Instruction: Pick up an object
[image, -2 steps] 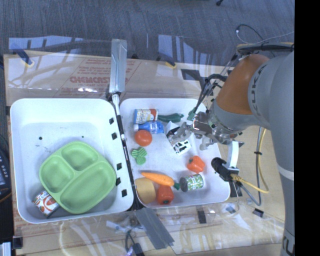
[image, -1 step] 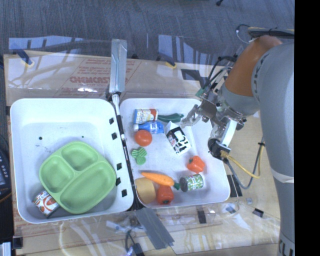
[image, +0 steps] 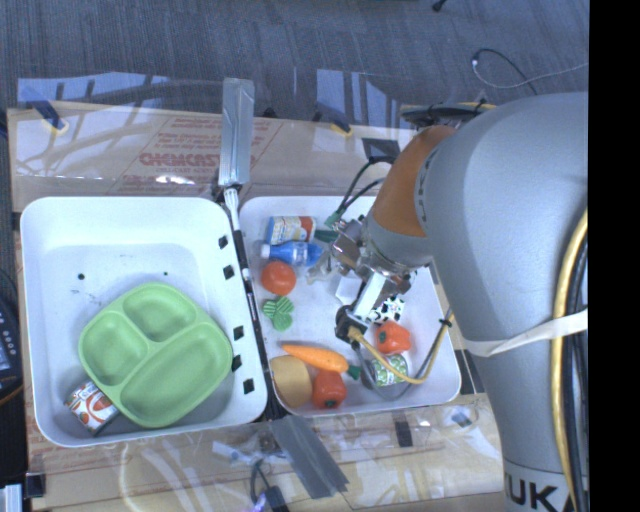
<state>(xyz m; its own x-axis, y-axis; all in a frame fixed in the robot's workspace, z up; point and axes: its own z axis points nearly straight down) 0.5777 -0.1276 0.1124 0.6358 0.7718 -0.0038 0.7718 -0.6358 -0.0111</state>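
Note:
My gripper (image: 335, 250) hangs low over the upper middle of the right bin (image: 442, 330), below the orange-banded wrist. Just to its left lie a blue bottle (image: 295, 253) and a small labelled can (image: 290, 229). A red tomato (image: 279, 277) and a green toy (image: 280, 313) sit below them near the bin's left wall. Toward the front lie a carrot (image: 315, 357), a tan round piece (image: 290, 378) and a red pepper (image: 329, 389). An orange-red piece (image: 393, 337) and a black-and-white item (image: 393, 307) sit under the wrist.
The left bin (image: 60, 240) holds a green divided plate (image: 155, 352) and a small red-and-white can (image: 88, 406) in its front left corner. A grey divider (image: 236, 130) stands between the bins at the back. The large grey arm covers the right bin's right side.

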